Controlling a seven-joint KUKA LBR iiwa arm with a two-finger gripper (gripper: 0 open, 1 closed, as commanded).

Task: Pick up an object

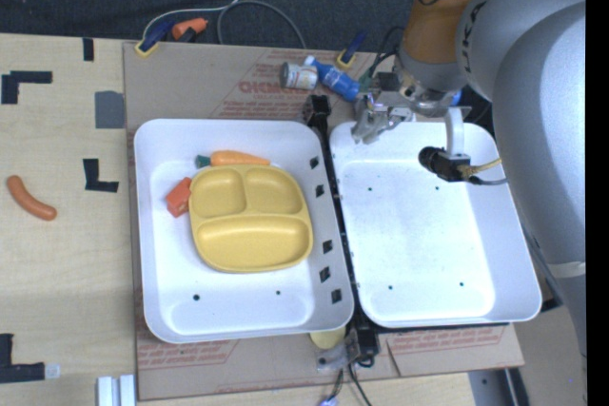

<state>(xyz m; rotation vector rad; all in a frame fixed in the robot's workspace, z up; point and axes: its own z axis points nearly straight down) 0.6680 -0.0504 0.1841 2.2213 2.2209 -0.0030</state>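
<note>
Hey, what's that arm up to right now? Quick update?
Gripper over right bin's far left corner, holding nothing visible. Yellow tray and carrot lie in left bin. Nothing blocking.

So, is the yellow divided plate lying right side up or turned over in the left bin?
Right side up. The yellow divided plate lies flat in the left bin, its three compartments facing upward.

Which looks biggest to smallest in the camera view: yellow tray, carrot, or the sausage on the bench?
1. Yellow divided tray, by far the largest.
2. and 3. Carrot and sausage look about alike; the tray hides part of the carrot, so I won't rank them.
</note>
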